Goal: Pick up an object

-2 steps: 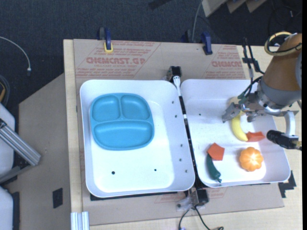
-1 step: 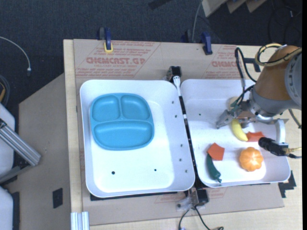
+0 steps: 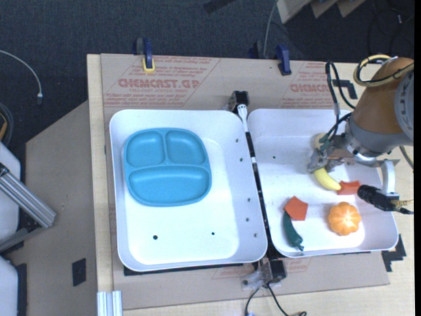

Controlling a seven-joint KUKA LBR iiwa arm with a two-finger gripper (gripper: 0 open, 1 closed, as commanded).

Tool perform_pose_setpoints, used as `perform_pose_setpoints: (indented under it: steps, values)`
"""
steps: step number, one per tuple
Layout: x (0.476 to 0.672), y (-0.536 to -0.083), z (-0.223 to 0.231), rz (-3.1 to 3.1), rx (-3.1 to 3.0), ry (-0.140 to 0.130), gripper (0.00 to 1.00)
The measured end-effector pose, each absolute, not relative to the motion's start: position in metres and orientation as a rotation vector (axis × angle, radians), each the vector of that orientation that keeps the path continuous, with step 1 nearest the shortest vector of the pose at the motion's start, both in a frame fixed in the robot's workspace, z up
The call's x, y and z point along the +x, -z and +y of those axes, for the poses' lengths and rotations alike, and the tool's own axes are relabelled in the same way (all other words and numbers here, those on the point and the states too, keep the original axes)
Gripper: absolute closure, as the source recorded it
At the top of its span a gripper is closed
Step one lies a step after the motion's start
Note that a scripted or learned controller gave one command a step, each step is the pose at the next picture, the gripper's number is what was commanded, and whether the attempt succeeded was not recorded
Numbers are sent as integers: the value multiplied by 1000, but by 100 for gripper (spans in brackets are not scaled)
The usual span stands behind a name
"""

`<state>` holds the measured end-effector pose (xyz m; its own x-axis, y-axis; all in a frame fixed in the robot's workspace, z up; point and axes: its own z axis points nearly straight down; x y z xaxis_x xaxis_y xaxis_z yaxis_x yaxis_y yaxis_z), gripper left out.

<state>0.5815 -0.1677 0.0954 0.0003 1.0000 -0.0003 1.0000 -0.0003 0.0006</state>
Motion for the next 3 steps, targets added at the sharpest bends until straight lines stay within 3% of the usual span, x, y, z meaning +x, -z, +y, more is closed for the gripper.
perform_pose_setpoints:
  steps: [2,3]
  values:
    - [578,-215,-174,2215,2217,-4,100]
    - [579,-237,-174,2218,2217,-3,100]
